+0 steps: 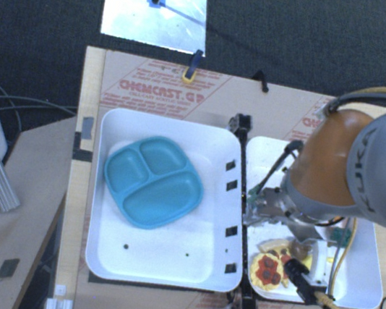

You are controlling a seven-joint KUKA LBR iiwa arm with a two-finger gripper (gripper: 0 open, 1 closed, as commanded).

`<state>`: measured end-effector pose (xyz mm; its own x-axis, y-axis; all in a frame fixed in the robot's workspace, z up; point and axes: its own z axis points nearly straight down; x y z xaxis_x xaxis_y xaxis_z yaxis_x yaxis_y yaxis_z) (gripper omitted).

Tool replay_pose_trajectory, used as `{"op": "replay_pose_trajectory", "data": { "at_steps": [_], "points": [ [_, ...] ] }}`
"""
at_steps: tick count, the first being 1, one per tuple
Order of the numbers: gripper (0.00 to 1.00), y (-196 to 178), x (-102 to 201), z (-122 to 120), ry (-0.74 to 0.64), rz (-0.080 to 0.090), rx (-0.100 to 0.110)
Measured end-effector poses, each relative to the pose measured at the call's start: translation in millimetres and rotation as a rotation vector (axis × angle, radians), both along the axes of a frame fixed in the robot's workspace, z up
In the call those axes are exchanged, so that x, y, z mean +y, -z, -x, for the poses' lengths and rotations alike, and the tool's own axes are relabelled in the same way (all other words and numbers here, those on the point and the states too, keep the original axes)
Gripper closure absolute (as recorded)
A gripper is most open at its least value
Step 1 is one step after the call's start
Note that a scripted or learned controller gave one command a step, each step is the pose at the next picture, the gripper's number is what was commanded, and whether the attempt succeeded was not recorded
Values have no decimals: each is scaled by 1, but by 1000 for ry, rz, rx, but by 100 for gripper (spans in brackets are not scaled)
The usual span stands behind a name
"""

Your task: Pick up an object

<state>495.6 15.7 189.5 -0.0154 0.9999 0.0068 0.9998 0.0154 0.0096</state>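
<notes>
The grey arm's gripper (298,254), its closure impossible to tell, hangs low over the yellow-and-red plastic toy (270,269), presumably to grasp it.

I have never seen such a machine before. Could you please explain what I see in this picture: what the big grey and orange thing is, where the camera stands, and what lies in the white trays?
The big grey and orange thing is a robot arm. It reaches in from the right. The single camera is fixed above the bench and looks down at a slant. On the bench are two shallow white plastic bins side by side. The left bin holds a blue plastic plate with three compartments. The arm hangs over the right bin, where a flat yellow and red toy, like a pizza slice, lies. Its claw is down near that toy, but I cannot tell if it holds anything.
</notes>
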Motion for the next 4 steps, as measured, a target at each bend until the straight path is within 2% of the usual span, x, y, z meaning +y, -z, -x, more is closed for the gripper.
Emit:
{"op": "replay_pose_trajectory", "data": {
  "at_steps": [1, 2, 3, 4],
  "points": [
    [100, 5, 46, 9, 5, 4, 9],
    [100, -131, 81, 7, 5, 1, -7],
    [100, -139, 176, 0, 2, 3, 5],
    [100, -24, 160, -23, 17, 11, 18]
  ]
}}
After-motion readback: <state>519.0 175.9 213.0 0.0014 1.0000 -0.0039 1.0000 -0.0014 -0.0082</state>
